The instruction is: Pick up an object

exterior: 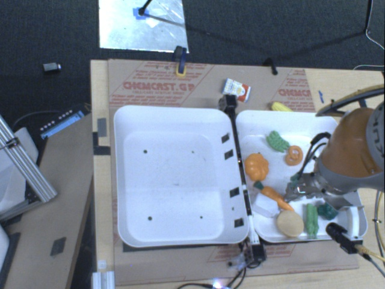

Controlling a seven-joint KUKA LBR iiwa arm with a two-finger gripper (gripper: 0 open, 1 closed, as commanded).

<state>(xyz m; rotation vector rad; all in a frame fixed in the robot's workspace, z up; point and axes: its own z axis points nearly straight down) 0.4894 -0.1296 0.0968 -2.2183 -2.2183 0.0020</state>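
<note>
Bench [150, 77] carries brown printed cardboard under two white bins side by side; we see the left bin [174, 176] with nothing but small dark dots on its floor, and the right bin [255, 122] holding the toys. Dark carpet sits beyond the bench, with a shiny foil sheet [141, 17] on it and a black cable crossing toward the upper right. An aluminium frame piece [24, 167] stands at far left. A yellow-and-blue clamp [180, 61] sits at the cardboard's far edge, a small red-and-white packet [236, 89] lies just above the bin divider, and a yellow piece [281, 107] rests at the right bin's far rim.

Arm [355, 152] reaches in from the right over the right bin. Gripper [299, 188] hangs low among the objects; we cannot tell how it is set.

Closest to it: an orange carrot [275, 197] just to its left, near touching. A tan round object [290, 224] and a green pod [311, 218] lie just below it. An orange pumpkin-like toy [257, 166] sits further left, a green leafy piece [277, 141] and an orange ring [294, 155] above.
</note>
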